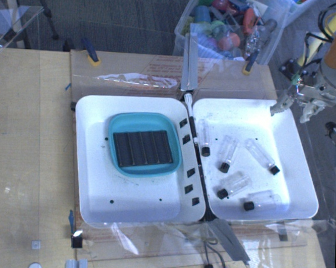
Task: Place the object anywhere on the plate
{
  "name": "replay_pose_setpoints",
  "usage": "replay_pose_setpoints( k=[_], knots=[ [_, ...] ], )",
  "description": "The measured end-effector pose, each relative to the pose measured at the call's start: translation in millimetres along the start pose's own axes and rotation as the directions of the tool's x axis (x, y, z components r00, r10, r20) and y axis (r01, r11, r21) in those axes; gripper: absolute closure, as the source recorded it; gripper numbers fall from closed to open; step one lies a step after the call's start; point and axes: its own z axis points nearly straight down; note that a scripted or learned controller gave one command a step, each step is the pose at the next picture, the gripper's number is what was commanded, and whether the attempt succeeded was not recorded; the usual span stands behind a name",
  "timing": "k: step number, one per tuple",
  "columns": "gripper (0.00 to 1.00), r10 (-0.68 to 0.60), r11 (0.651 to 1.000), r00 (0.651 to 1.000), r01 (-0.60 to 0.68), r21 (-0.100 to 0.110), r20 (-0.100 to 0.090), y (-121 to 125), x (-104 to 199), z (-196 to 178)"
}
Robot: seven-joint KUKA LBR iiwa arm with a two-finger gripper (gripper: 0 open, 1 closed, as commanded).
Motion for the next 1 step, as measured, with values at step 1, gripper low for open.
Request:
replay_pose_setpoints(
  k=[1],
  knots=[
    [0.0,0.026,1.0,1.0,-0.026,0.0,-0.001,1.4,-2.4,-16.7]
  ],
)
